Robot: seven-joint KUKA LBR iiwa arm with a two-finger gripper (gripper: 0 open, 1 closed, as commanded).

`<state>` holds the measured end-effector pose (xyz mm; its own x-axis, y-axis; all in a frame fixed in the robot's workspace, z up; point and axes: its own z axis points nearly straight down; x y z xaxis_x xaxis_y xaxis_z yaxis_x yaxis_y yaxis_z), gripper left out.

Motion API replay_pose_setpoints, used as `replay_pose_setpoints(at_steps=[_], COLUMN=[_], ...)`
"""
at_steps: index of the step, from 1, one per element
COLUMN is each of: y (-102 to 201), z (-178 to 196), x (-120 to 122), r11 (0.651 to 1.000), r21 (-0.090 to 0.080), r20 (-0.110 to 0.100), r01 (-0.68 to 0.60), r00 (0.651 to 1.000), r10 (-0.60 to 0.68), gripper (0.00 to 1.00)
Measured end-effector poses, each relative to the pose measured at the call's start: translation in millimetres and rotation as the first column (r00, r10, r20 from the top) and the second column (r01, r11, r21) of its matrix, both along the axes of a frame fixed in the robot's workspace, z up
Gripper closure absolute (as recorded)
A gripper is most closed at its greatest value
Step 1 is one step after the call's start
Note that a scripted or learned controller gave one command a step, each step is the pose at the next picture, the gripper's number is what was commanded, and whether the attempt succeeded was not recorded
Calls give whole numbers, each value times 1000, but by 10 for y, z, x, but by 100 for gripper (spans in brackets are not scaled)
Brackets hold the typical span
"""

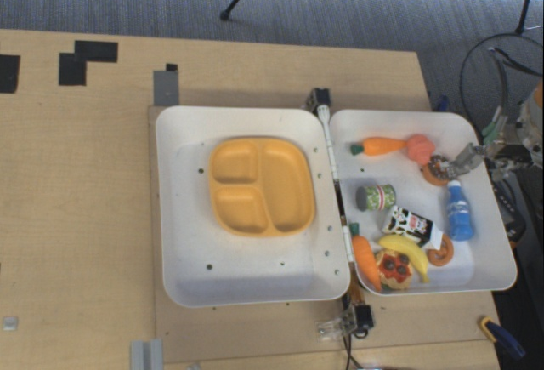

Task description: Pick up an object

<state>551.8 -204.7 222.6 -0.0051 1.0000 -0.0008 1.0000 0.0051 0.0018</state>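
Objects in the right bin lie just below my gripper; I cannot tell my jaws' state.

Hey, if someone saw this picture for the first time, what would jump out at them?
First the yellow divided plate, alone in the middle of the left bin. Then the colourful clutter in the right bin: an orange carrot, a blue bottle and a banana, with the gripper near the far right corner.
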Motion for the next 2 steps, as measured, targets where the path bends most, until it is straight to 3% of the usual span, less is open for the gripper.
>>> replay_pose_setpoints(at_steps=[1,2], y=[-4,-14], z=[-1335,-1357], x=[298,35], r11=[987,930], r21=[0,-4], r20=[2,6], r01=[-163,-368], r00=[987,930], r10=[163,368], gripper=[0,0])
